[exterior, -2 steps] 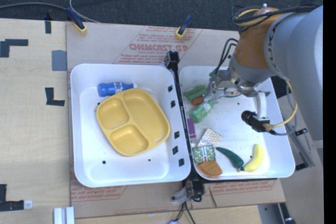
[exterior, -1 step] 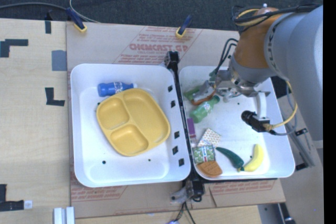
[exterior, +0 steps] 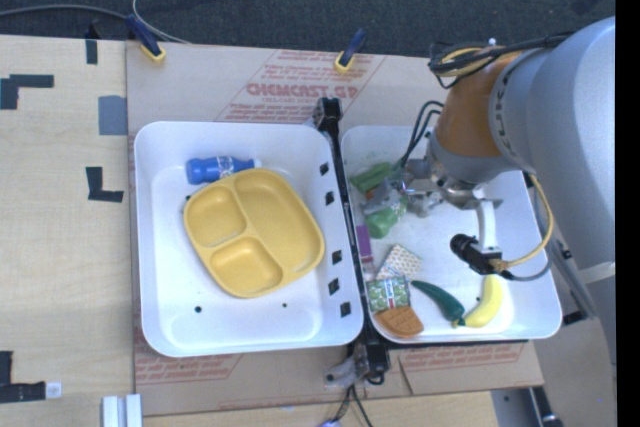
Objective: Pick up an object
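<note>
- From here I see the claw [exterior: 393, 198] low in the right bin [exterior: 530, 245], among pale green pieces [exterior: 375, 180] at that bin's left wall; whether it is apart or together I cannot tell.
- The table [exterior: 60, 245] is flat tan board, with printed cardboard under two shallow, glossy white bins.
- The left bin [exterior: 165, 315] carries a yellow divided plate [exterior: 253, 231], smooth plastic with rounded corners, and behind it a blue bottle [exterior: 215, 168] lying on its side.
- Near the right bin's front lie a curved yellow banana [exterior: 485, 302], a dark green pepper shape [exterior: 440, 299], a green printed packet [exterior: 387, 292] and a checkered packet [exterior: 400, 261].
</note>
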Controlling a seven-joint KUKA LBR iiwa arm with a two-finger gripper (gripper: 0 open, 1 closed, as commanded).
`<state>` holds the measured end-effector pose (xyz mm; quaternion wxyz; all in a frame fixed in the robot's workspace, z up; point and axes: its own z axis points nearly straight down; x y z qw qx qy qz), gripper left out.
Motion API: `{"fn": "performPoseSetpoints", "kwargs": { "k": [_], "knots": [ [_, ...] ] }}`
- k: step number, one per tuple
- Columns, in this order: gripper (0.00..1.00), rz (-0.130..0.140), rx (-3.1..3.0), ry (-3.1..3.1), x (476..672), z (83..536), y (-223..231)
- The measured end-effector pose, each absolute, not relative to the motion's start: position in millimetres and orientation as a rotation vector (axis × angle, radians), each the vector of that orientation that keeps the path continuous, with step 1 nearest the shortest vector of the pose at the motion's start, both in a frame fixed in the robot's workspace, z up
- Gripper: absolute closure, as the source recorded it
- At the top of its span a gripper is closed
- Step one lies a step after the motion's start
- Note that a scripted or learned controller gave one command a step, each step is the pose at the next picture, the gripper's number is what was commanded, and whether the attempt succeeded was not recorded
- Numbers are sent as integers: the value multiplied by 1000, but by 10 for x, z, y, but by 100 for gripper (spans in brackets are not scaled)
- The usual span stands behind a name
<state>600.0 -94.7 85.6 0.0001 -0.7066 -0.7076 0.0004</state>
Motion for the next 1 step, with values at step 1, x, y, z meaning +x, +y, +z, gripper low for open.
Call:
{"fn": "performPoseSetpoints", "kwargs": {
  "k": [1],
  "knots": [
    [100,1,-2219,-2222,6000,950,-946]
  ]
}}
